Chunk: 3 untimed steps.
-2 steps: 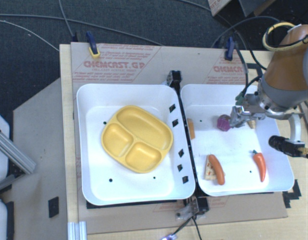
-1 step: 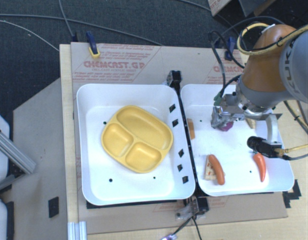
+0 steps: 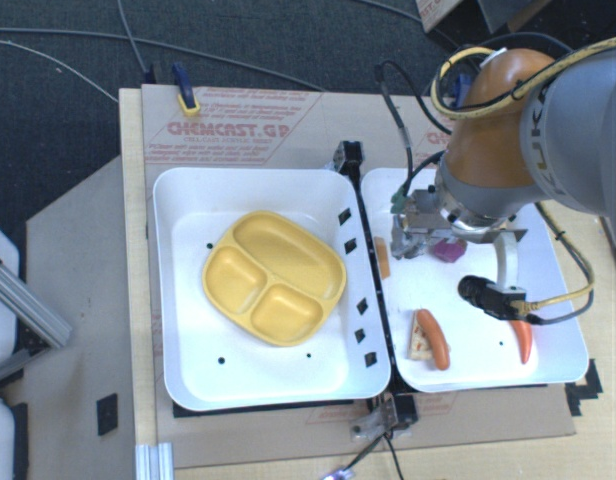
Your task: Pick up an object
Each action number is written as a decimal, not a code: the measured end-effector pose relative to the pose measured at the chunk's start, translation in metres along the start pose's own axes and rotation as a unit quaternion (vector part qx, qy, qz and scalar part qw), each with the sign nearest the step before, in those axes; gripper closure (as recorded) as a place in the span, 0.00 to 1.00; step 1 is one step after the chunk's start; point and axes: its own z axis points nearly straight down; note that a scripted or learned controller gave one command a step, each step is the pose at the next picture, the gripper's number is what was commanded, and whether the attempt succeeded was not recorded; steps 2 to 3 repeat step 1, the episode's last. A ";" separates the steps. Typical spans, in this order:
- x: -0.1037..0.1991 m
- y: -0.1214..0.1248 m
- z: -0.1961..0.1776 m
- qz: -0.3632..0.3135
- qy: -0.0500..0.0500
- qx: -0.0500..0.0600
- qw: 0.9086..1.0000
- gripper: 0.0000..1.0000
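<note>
Two bins: shallow, white and smooth, with rounded corners; the left bin [image 3: 178, 268] and the right bin [image 3: 483, 363] stand side by side.
My pincer [image 3: 416, 236]: grey metal, over the upper left part of the right bin; I cannot tell whether it is spread or pressed together.
Purple lump [image 3: 450, 250]: small and rounded, on the right bin's floor just beside my pincer.
Orange stick [image 3: 383, 259]: slim and flat, along the right bin's left wall, near my pincer.
Sausage [image 3: 435, 340]: glossy red-orange with rounded ends, low in the right bin, touching a pale tan wedge [image 3: 419, 344].
Tapered piece [image 3: 524, 341]: red-orange and carrot-shaped, near the right bin's right wall.
Plate [image 3: 275, 278]: yellow matte plastic with soft corners and three compartments, in the middle of the left bin.
</note>
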 end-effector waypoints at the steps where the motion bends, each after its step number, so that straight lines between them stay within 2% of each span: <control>1: 0.058 0.015 -0.006 0.000 -0.001 -0.002 1.000 1.00; 3: 0.058 0.015 -0.006 0.000 -0.001 -0.002 1.000 1.00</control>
